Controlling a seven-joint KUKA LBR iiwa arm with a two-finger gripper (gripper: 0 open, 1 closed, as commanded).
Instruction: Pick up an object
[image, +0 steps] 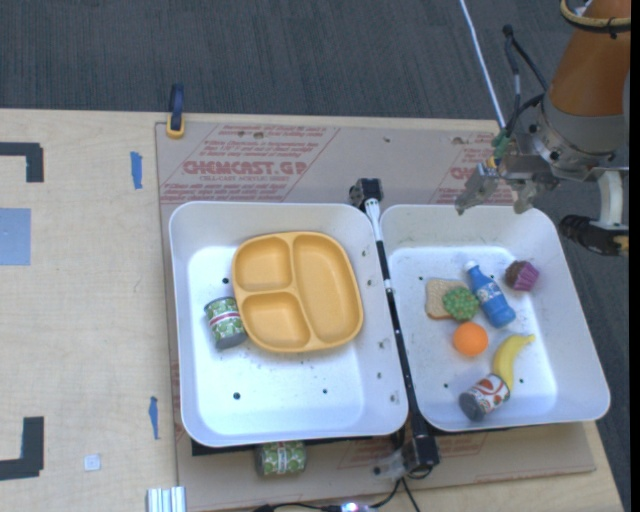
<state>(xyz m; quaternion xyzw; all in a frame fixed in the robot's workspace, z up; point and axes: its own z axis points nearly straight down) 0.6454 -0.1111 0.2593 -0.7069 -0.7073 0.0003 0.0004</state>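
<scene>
Tool (497, 190) hovers over back rim of right shallow white bin (580, 385), fingers spread, nothing held. Nearest target: small purple toy (522, 275) by right wall. Risk: wall blocks finger, or neighbouring blue plastic bottle (489, 294) gets nudged.

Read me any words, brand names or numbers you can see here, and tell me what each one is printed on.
"CHEMCAST GP", red, repeated print on the brown protective sheet under the bins; its smaller lines are too small to read.
Labels on the blue bottle, the two cans in the bins and the can below them: too blurred to read.
</scene>
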